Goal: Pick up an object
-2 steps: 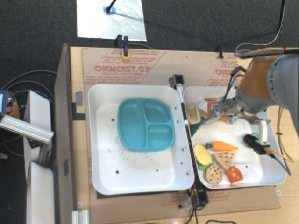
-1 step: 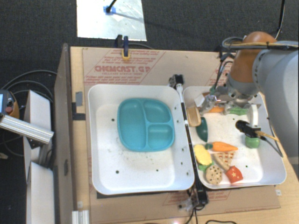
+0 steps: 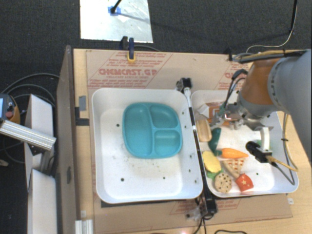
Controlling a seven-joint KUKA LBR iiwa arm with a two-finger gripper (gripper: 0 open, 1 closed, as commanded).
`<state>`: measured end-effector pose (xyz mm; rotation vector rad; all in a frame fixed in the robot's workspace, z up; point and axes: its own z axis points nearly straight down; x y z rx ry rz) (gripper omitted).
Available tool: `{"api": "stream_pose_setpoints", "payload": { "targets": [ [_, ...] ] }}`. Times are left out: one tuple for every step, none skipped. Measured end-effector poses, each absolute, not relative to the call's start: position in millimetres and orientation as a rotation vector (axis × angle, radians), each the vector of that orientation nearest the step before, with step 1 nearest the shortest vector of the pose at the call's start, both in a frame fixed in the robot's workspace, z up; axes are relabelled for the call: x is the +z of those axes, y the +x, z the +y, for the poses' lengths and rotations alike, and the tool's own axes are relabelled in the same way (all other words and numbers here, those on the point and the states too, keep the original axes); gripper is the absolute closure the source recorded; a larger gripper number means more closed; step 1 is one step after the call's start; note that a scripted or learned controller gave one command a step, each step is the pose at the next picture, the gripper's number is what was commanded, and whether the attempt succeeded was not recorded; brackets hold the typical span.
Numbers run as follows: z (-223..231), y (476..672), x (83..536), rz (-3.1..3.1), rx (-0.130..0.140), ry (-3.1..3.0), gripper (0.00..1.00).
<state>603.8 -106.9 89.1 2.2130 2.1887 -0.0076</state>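
Note:
The right bin [image 3: 285, 179] holds several toy foods. A tan bread piece [image 3: 203, 129] lies by the left wall, with a dark green vegetable [image 3: 215, 138] beside it. Below them sit an orange carrot [image 3: 234, 153], a yellow corn piece [image 3: 211, 162], a pizza slice [image 3: 233, 167], a speckled cookie [image 3: 223, 182] and a red piece [image 3: 244, 182]. My gripper [image 3: 223, 117] hangs low over the upper left part of this bin, just above the green vegetable and right of the bread. A small brownish item [image 3: 213, 110] lies at its left side.
The left bin [image 3: 107, 130] carries a teal divided plate [image 3: 151, 130]. A ridge [image 3: 193, 130] separates the two bins. The grey arm [image 3: 287, 82] with its orange band covers the right bin's upper right. Cardboard [image 3: 146, 67] lies under both bins.

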Motion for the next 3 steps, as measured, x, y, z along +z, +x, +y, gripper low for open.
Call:
{"api": "stream_pose_setpoints", "payload": {
  "targets": [
    [-101, 605.2, 98, 2.207, 0.000, 2.218, 1.00],
    [-104, 605.4, 99, 2.200, -0.004, 2.216, 0.00],
    [-102, 658.7, 82, 2.251, -0.073, 2.242, 0.00]
  ]
}}
